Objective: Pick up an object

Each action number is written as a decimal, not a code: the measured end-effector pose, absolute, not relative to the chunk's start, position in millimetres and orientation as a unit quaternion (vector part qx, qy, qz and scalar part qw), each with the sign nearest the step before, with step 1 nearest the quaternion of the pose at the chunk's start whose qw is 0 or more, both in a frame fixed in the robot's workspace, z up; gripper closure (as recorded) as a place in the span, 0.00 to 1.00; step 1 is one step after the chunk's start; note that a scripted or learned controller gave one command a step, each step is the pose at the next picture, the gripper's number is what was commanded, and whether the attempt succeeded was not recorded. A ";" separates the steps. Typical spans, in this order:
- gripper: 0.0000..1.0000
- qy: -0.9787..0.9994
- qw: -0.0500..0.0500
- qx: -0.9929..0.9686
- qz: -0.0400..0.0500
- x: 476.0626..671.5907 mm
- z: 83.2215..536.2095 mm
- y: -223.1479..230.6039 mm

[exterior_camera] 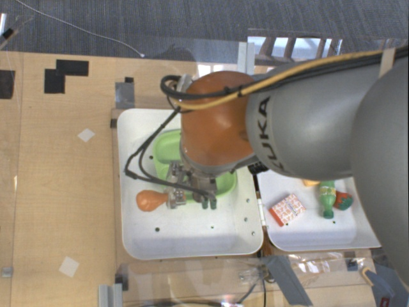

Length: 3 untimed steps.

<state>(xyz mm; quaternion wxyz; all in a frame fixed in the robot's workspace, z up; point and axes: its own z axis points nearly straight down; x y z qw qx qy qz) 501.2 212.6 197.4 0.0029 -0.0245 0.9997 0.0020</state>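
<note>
Evidently the orange, pear-shaped object is the likely target: it lies on the floor of the left bin, near its left wall, clear of the green bowl-like item behind it, so it can be reached from above. The gripper is lowered just to its right, close to its narrow end; whether it is parted or closed cannot be told, and nothing is seen held. The wrist is pointed straight down into the bin, the orange band directly above it, and the grey arm is stretched in from the right, over the right bin with its red-and-white packet and green bottle-shaped toy
</note>
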 end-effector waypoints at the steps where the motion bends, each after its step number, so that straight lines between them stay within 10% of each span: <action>1: 1.00 1.000 0.007 -0.025 0.004 503.6 209.8 213.2; 3: 1.00 0.981 0.003 -0.194 0.001 494.0 201.3 195.0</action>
